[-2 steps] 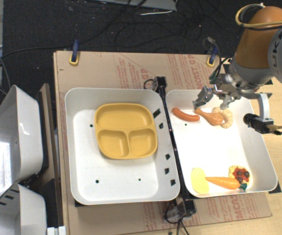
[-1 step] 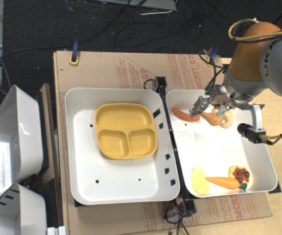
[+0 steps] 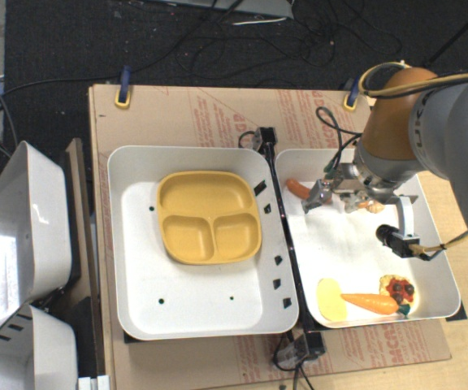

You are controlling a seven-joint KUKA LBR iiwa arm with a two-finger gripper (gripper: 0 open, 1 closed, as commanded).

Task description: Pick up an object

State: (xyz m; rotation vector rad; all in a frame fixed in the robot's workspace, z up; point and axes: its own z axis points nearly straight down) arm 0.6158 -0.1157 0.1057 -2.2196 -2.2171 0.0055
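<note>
My gripper [image 3: 337,192] hangs low over the far part of the right bin [image 3: 437,250], below the arm's orange band. A red-orange sausage-shaped toy [image 3: 297,188] lies just left of it, near the bin's left wall. A small orange piece [image 3: 370,205] shows right beside the gripper's body, partly hidden by it. Along the near edge of the same bin lie a pale yellow disc [image 3: 329,299], an orange carrot [image 3: 369,302] and a small red and yellow toy [image 3: 399,289].
The left bin [image 3: 128,242] holds a yellow divided plate [image 3: 210,217]. A black fitting with a cable [image 3: 395,240] hangs from the arm over the right bin. A black divider strip [image 3: 281,226] runs between the bins. Cardboard lies under both.
</note>
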